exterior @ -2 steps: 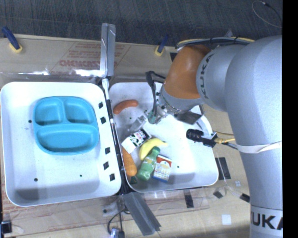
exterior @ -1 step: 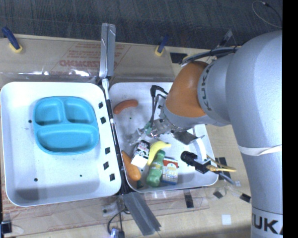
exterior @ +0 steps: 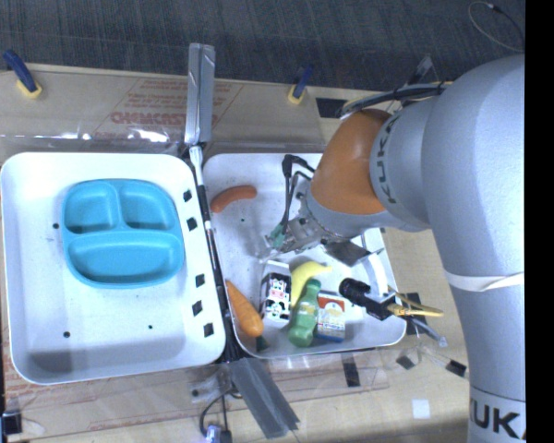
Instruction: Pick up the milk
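Note:
The milk is a small carton with black and white cow patches. It stands near the front of the right bin, between a carrot and a banana. My gripper hangs over the middle of the right bin, a little behind the carton and apart from it. The grey arm with its orange band covers the bin's right side.
Beside the milk lie an orange carrot, a yellow banana, a green bottle and a small red and blue pack. A sausage lies at the bin's back left. The left bin holds a blue divided plate.

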You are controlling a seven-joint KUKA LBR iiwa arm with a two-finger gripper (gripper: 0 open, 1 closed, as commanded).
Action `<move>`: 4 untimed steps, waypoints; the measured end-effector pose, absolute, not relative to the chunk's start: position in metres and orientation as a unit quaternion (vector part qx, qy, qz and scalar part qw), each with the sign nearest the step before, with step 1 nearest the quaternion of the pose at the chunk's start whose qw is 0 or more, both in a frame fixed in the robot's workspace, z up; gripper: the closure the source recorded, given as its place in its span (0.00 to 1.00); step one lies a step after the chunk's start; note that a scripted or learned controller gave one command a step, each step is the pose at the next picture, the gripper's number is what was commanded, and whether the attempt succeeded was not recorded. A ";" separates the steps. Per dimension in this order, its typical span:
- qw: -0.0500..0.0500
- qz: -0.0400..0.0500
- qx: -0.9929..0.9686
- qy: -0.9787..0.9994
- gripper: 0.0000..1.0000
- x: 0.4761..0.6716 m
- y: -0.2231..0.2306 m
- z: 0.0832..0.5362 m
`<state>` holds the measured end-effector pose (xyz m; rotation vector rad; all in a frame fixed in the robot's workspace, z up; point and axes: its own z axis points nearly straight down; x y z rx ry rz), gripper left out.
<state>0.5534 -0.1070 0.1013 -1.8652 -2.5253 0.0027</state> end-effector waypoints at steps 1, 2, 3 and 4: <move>0.001 0.001 -0.594 -0.804 0.00 0.553 -0.107 0.101; -0.007 -0.002 -0.601 -0.799 0.00 0.496 -0.103 0.095; -0.002 0.000 -0.599 -0.801 1.00 0.493 -0.103 0.102; 0.001 0.001 -0.655 -0.756 1.00 0.525 -0.054 0.191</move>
